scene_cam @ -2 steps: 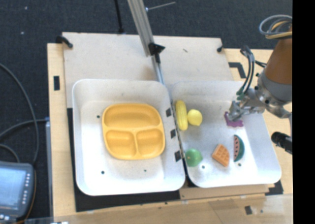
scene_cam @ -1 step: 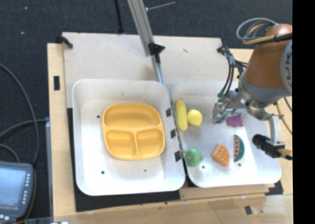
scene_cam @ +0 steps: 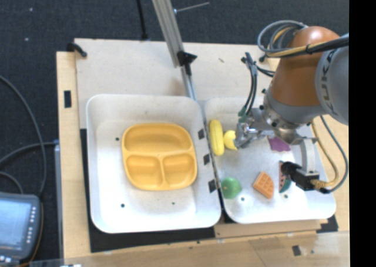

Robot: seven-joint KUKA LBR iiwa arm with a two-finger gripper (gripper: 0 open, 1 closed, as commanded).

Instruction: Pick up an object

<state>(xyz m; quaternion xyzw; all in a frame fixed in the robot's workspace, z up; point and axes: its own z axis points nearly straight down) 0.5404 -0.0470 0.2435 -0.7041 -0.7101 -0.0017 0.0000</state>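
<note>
My gripper [scene_cam: 244, 133] hangs low over the left part of the right bin [scene_cam: 305, 207], under the orange wrist band. Its tip is right beside a small yellow piece [scene_cam: 230, 139], which touches a yellow banana [scene_cam: 215, 137] lying along the bin's left wall. Whether the yellow piece is held I cannot make out. A green ball [scene_cam: 231, 187], an orange waffle piece [scene_cam: 264, 185] and a watermelon slice [scene_cam: 285, 176] lie toward the bin's front. A purple object [scene_cam: 278, 143] peeks out under the arm.
The left bin [scene_cam: 106, 201] holds a yellow divided plate [scene_cam: 158, 155]. A slanted metal pole [scene_cam: 170, 25] rises from between the bins at the back. Cables loop around the arm at the right.
</note>
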